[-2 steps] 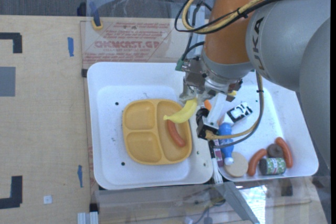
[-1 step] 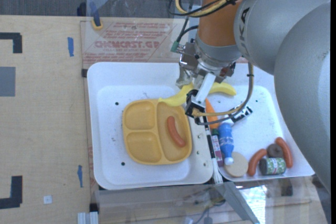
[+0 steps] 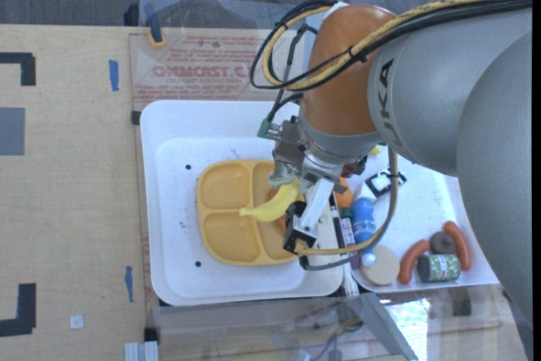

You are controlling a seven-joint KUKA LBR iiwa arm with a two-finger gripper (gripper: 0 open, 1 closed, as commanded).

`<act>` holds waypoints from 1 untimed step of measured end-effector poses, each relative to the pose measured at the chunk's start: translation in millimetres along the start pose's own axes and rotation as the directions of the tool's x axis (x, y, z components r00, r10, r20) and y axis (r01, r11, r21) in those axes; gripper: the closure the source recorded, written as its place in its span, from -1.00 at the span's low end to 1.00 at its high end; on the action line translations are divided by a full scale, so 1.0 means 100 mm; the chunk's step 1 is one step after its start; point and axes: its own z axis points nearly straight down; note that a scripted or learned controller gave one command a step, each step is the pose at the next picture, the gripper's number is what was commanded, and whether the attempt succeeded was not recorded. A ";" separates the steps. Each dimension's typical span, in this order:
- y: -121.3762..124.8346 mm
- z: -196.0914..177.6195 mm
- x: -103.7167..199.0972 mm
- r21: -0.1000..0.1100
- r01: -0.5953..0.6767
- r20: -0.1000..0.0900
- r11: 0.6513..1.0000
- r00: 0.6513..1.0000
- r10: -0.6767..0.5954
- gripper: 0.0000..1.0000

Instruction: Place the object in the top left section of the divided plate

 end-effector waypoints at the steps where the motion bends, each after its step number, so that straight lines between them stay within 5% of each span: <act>1: 0.56 -0.03 -0.12 -0.003 -0.056 0.000 0.998 0.998 0.056 1.00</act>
